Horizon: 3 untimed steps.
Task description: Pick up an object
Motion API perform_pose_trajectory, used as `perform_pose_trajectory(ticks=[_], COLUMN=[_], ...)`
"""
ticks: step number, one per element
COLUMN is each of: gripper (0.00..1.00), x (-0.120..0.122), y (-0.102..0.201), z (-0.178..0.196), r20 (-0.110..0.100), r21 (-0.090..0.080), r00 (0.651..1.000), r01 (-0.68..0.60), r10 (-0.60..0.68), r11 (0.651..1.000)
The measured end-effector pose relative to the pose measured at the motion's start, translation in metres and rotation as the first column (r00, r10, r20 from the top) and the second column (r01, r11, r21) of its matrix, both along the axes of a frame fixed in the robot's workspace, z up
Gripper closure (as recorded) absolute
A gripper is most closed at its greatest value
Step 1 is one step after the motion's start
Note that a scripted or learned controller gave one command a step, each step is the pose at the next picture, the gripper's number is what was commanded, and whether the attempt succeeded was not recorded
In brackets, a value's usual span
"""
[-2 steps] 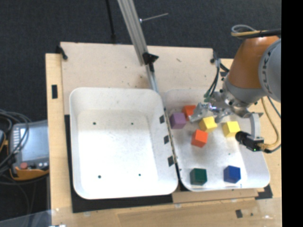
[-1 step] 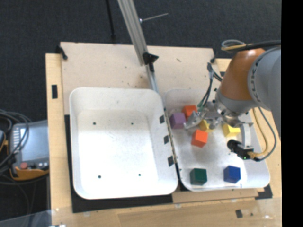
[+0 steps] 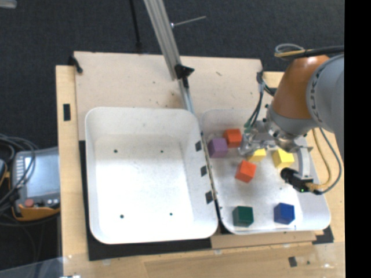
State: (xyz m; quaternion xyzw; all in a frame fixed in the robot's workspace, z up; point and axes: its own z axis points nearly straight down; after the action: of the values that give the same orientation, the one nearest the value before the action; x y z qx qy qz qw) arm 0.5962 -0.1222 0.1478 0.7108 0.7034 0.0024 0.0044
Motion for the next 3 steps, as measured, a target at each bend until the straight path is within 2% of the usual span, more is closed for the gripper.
perform_pose_trajectory(ticks=[1, 2, 3], gripper=[1.00, 1.00, 1.00], x=[-0.003, 0.000, 0.001], y=[0.005, 0.004, 0.003], z=[0.047, 0.113, 0.149], r20=[-0.004, -0.001, -0.004], r21=[0.002, 0.001, 0.001], r00=[1.000, 1.000, 1.000], r01=[-0.011, -0.013, -0.016], r10=[0.011, 0.013, 0.016], r11=[1.000, 1.000, 1.000])
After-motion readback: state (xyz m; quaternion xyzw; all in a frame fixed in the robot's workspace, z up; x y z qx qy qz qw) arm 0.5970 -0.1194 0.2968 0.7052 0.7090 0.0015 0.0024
